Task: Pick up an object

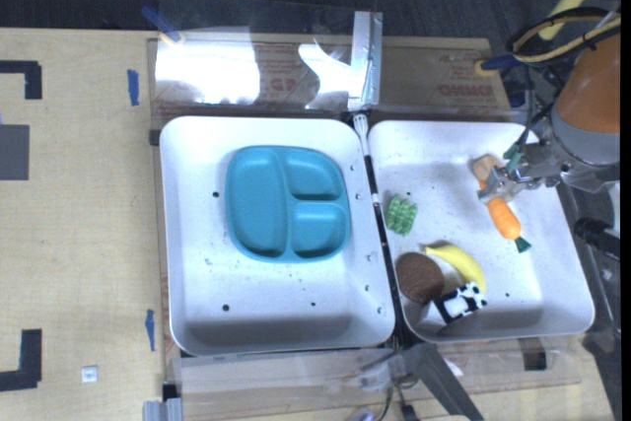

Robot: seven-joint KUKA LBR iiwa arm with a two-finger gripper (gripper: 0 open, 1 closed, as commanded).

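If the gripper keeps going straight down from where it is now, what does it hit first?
Most likely the carrot, lying just beneath the gripper in the right bin. Depth is hard to judge from this slanted view.

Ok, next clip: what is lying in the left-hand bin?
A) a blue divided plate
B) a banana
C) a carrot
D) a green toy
A: the blue divided plate lies alone in the left bin, while the banana, carrot and green toy all lie in the right bin.
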